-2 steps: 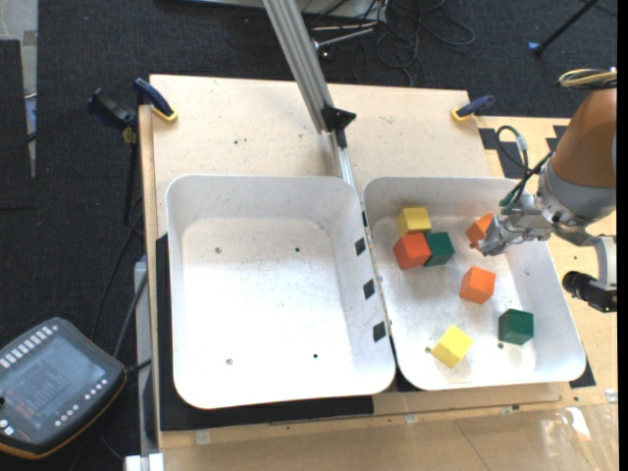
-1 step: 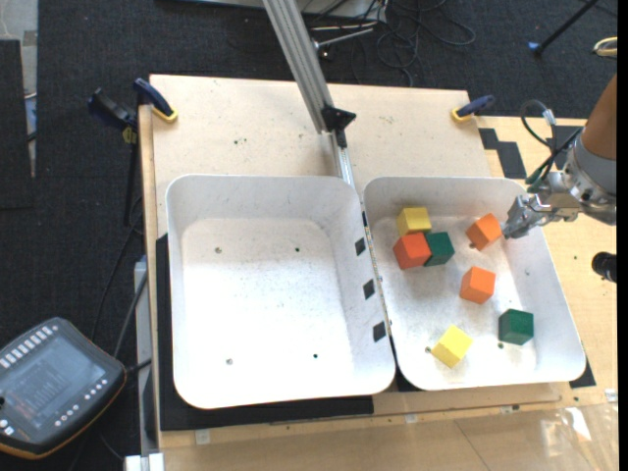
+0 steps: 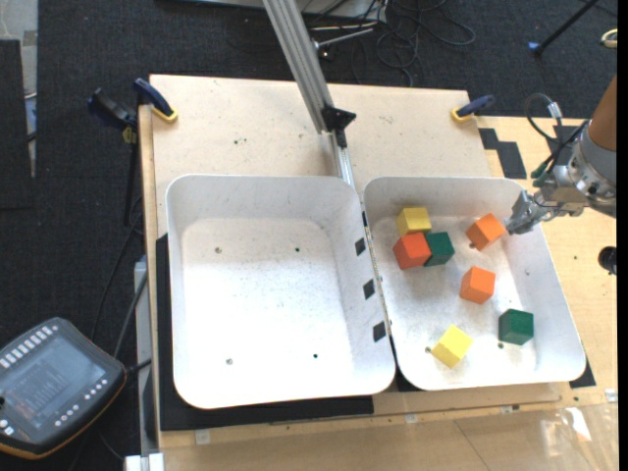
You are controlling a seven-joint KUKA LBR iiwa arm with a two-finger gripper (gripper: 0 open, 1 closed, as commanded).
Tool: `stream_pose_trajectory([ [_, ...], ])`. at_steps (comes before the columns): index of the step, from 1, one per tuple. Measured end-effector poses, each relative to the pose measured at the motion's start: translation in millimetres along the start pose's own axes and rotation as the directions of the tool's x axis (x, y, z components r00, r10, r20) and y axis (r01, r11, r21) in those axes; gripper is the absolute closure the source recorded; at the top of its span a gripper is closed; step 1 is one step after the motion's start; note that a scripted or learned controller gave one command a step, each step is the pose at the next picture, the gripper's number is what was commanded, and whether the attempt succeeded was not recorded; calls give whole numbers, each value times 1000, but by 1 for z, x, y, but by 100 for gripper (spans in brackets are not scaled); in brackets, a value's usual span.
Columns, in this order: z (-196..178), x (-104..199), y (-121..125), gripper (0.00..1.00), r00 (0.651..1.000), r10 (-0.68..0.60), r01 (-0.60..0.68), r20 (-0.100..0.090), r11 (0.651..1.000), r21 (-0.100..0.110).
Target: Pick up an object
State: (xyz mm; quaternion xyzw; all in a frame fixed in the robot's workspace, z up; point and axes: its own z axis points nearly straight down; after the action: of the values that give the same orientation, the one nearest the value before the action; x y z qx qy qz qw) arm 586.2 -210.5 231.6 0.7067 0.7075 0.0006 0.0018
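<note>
A robot gripper (image 3: 517,216) reaches over the right edge of the right bin (image 3: 559,302), its tip just beside an orange cube (image 3: 485,231) near the bin's far right corner. Whether it is open or closed cannot be told. Nothing looks lifted yet, so the pick appears still to do. The cube is small, bright orange, tilted, resting against the bin's sloping wall

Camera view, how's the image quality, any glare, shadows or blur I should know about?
Camera view: even, soft lighting; the white bins look bright and a bit washed out, with no hard glare. The blocks cast small, faint shadows, as under the green block. The gripper at the right bin's rim looks slightly soft, so its fingers are hard to read.
</note>
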Motion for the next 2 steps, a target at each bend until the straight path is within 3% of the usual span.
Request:
stream_pose_trajectory([
  [2, 6, 100, -8, 100, 1000, -6, 6, -3, 1000, 3],
])
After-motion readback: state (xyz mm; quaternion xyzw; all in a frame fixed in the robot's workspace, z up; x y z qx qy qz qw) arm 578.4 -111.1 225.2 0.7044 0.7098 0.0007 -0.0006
